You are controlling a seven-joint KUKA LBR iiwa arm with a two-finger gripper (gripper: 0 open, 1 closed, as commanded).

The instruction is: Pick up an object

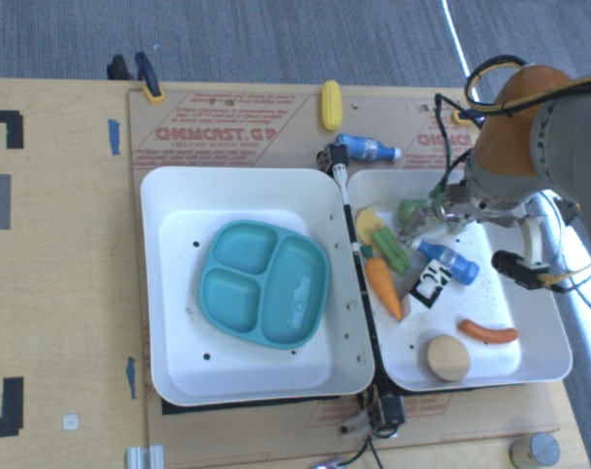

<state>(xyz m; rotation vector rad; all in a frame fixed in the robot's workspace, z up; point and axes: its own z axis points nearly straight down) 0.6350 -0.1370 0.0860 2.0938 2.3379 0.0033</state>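
My gripper [434,213] is low in the upper part of the right bin [539,360], below the orange-banded wrist. It sits right beside a small green item [409,210], and a blue bottle [449,262] lies just below it. Whether it touches either one is unclear. Left of these lie a yellow piece [368,225], a long green vegetable [391,249] and an orange carrot [383,287]. A black-and-white tag [430,284] rests under the bottle. Nearer the front lie a red sausage [488,333] and a tan round bun [448,357].
The left bin [168,262] holds a teal divided plate [264,283]. Behind the bins, on the cardboard, lie a yellow corn cob [331,104] and another blue bottle [366,149]. A black cable and a black fitting [520,268] hang off the arm over the right bin's right side.
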